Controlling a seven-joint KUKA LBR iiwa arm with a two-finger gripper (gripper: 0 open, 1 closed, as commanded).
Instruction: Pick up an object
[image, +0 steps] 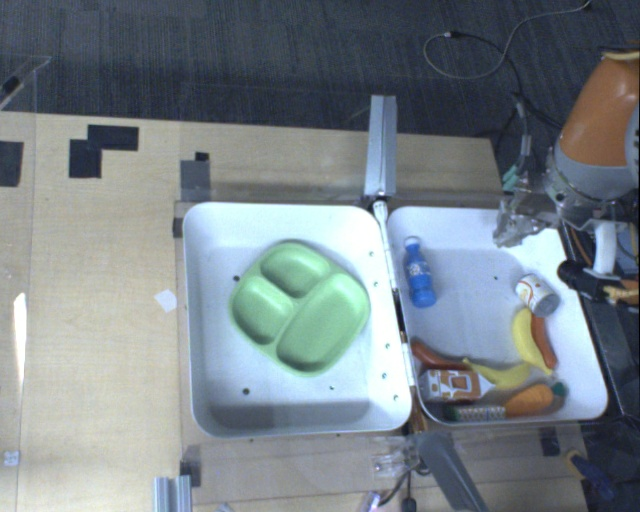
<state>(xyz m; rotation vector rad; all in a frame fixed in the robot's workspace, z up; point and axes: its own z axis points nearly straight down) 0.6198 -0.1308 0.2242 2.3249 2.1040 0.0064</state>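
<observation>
Nearest the camera, along the front wall of the right bin (590, 395), lies a cluster of small items: a brown carton (448, 383) lying flat, a dark slim object just in front of it that is too small to identify, and an orange carrot (530, 400) at the front right corner. A yellow banana (503, 374) lies just behind the carton, with a reddish-orange piece (430, 352) at its left end. A second banana (524, 338) stands more upright along the right side, touching an orange sausage-shaped piece (543, 343) beside it. Just behind these sits a small can (536, 293) on its side. Farther left, near the divider, a blue bottle (419, 271) with a white cap lies flat. The left bin (205, 300) holds a green three-compartment plate (300, 307). At the far right corner of the right bin, the gripper (516, 226) hangs above the rim with nothing between its fingers; whether it is spread or closed cannot be told.
</observation>
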